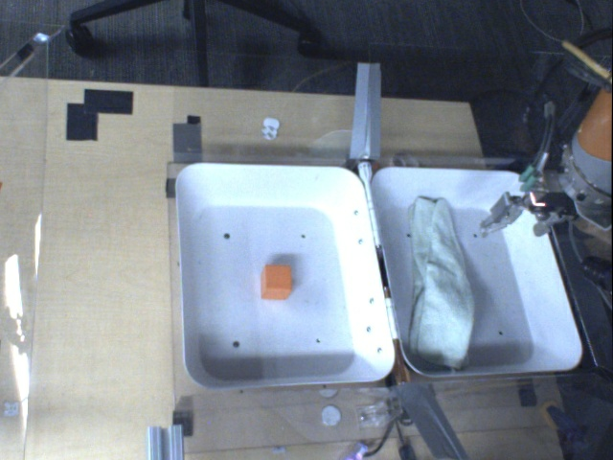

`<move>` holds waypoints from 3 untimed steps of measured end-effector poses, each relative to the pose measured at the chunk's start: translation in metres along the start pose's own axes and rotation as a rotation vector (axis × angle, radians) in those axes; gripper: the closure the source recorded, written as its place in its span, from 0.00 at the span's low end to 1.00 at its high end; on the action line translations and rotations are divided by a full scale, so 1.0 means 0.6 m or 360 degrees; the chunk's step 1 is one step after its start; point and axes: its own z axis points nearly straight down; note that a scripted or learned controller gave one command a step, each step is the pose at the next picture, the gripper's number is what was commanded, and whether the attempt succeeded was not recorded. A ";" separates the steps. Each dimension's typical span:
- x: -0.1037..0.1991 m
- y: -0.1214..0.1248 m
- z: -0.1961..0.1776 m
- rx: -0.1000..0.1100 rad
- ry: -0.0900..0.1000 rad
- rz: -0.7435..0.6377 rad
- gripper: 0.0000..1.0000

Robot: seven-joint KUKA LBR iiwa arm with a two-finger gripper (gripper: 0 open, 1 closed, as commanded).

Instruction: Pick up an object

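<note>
A small orange cube [277, 282] lies near the middle of the left bin [206, 257]. A crumpled pale cloth [441, 281] stretches lengthwise along the left side of the right bin [536, 338]. My gripper [517, 220] hangs over the right bin's upper right part, to the right of the cloth's top end and apart from it. Its two fingers are spread, open, with nothing between them. The orange band of the arm [596, 127] shows at the right edge.
A metal post [367, 113] stands behind the seam between the two bins. The bins rest on a wooden bench [96, 257] with black tape marks at the back left. Cables and a chair base lie on the dark floor behind.
</note>
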 end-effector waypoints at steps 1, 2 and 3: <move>0.079 0.010 0.258 -0.0004 0.0000 -0.0081 0.00; 0.081 0.006 0.268 -0.0018 -0.0001 -0.0044 0.00; 0.081 0.011 0.248 -0.0030 -0.0002 -0.0045 1.00</move>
